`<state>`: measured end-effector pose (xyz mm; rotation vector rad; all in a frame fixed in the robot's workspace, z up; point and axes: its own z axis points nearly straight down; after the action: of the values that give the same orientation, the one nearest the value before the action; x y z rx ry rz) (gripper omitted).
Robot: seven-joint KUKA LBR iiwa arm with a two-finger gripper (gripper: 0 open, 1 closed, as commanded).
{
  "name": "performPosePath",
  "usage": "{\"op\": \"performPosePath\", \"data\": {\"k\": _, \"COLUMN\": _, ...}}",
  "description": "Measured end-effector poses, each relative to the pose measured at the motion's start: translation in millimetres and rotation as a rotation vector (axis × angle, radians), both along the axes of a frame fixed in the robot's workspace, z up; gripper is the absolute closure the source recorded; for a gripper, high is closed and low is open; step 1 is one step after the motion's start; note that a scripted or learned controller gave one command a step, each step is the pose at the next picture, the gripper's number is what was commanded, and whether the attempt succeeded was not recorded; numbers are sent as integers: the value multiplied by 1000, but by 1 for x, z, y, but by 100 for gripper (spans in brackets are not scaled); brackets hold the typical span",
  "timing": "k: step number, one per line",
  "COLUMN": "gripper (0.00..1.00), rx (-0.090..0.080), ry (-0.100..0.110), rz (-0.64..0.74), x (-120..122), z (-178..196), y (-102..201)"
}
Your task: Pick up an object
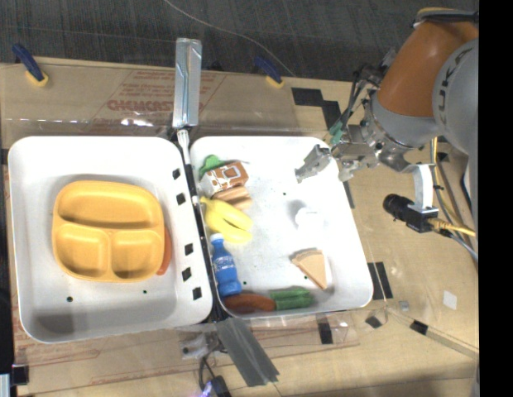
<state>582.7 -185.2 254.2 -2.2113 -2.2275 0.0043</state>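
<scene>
My gripper (328, 165) hangs over the far right corner of the right bin (347, 246), open, with nothing between its fingers. Below it the bin floor is bare white. Along the bin's left wall lie a small brown and white box (231, 177) with a green piece (210, 164) beside it, a yellow banana (227, 220) and a blue bottle (224, 268). A tan wedge (311, 266) lies near the front right. At the front wall rest a red-brown sausage (250, 303) and a green vegetable (291, 298).
The left bin (25, 188) holds a yellow divided tray (110, 228). A metal bar (187, 81) stands at the back between the bins. Cardboard and tape marks cover the bench around them.
</scene>
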Motion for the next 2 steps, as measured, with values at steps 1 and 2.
{"op": "performPosePath", "data": {"k": 1, "gripper": 0, "rx": 2, "ry": 7, "rz": -1, "x": -32, "z": -116, "y": 12}}
{"op": "performPosePath", "data": {"k": 2, "gripper": 0, "rx": 3, "ry": 2, "rz": 217, "x": -51, "z": -129, "y": 87}}
